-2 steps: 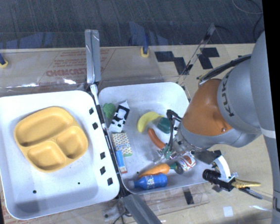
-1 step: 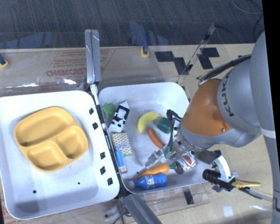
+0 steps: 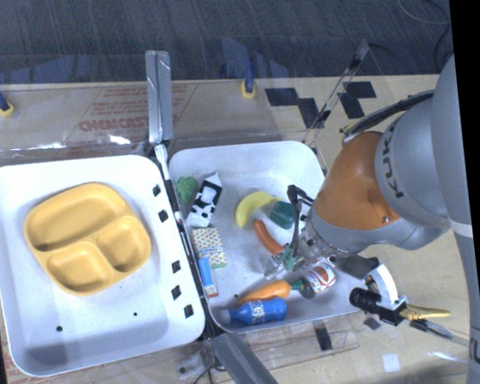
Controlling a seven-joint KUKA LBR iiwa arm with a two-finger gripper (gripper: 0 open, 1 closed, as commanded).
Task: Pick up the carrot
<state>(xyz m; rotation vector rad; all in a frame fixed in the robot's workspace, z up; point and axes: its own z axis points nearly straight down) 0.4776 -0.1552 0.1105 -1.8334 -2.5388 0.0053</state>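
2 shallow white bins sit side by side on the bench. The left bin (image 3: 17,338) holds a yellow divided tray (image 3: 87,237). The right bin (image 3: 244,154) is crowded: a carrot (image 3: 268,292) lies near its front edge, just behind a blue bottle (image 3: 259,312) and beside a red-and-white can (image 3: 320,277). Further back lie a yellow banana (image 3: 252,204), a teal object (image 3: 282,215), an orange-red sausage-shaped piece (image 3: 267,237), a green item (image 3: 188,188) and a black-and-white box (image 3: 203,201). The arm's orange band (image 3: 351,192) hangs over the bin's right side, and the gripper (image 3: 291,258) reaches down just above the carrot's right end — whether it touches is unclear, and I cannot tell how its tips are set.
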